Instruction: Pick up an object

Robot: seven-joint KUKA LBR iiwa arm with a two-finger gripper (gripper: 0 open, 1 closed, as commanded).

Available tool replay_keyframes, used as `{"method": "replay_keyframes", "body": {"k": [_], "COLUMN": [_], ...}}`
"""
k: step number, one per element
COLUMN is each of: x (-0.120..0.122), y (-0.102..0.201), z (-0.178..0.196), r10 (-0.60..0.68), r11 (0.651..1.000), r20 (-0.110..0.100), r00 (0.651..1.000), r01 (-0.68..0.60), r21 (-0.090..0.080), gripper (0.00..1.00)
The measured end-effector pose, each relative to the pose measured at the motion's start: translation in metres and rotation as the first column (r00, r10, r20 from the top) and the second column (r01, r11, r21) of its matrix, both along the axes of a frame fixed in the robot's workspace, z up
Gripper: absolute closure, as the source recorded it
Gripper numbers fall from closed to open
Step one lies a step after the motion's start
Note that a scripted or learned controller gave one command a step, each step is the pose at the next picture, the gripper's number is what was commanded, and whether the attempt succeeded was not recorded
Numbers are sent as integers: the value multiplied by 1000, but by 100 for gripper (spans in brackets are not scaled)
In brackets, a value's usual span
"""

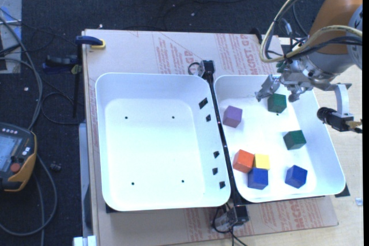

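Note:
My gripper (281,91) hangs over the back of the right bin (262,135), its two fingers spread wide. A dark green cube (277,103) sits just below and between the fingertips, with gaps on both sides. Other cubes lie in the same bin: a purple one (232,116) to the left, a second green one (294,139) toward the right wall, and an orange (244,160), a yellow (262,161) and two blue ones (258,178) (296,176) near the front.
The left bin (150,141) stands beside the right one, with a black divider strip (214,124) between them. Cables and a yellow hose (288,8) loop above the wrist. A handheld pendant (14,155) lies at the far left.

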State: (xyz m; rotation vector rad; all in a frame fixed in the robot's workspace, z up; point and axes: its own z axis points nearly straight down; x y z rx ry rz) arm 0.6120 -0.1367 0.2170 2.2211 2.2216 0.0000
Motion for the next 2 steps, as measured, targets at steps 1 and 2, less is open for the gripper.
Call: {"method": "replay_keyframes", "body": {"k": [1, 2], "x": [0, 58], "y": [-71, 1], "z": [-71, -76], "r10": [-5, 39], "r11": [1000, 999], "r20": [-6, 0], "r00": [1000, 999], "r01": [5, -39], "r21": [0, 0], "gripper": [0, 0]}}
